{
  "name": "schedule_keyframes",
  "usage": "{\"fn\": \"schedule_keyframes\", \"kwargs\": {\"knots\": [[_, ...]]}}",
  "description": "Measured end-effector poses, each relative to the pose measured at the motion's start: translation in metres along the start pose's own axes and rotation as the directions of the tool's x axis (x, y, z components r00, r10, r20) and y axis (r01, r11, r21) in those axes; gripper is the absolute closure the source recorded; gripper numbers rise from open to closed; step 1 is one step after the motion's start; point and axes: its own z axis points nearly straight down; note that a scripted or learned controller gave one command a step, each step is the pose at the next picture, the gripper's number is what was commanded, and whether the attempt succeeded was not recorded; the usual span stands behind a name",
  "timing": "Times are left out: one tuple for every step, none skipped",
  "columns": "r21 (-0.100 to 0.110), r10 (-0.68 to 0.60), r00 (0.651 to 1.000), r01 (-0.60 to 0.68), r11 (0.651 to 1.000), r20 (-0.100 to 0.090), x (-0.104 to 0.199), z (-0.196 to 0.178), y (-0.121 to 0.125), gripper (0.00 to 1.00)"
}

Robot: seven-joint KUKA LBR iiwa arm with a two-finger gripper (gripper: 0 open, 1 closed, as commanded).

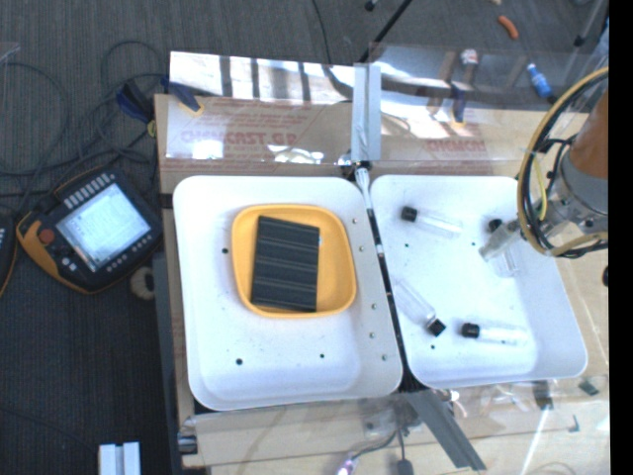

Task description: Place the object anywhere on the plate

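Note:
A yellow plate point(341, 265) sits in the left white bin point(282, 379). A black ribbed rectangular block point(286, 263) lies flat on the plate's middle, nothing touching it. My gripper point(500, 247) hangs low over the right part of the right bin point(554, 349), well away from the plate. The arm's grey wrist with looped cables point(564, 201) enters from the right edge. A small black-capped piece point(495, 226) lies just beside the gripper; I cannot tell whether the two touch.
Three clear tubes with black caps lie in the right bin: one at the back left point(431, 223), one near the divider point(421, 312), one at the front point(491, 333). A teach pendant point(91, 231) rests on the floor to the left.

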Motion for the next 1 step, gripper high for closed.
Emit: {"fn": "schedule_keyframes", "kwargs": {"knots": [[0.000, 0.000, 1.000, 0.000, 1.000, 0.000, 0.0000, 0.0000, 0.0000, 0.00]]}}
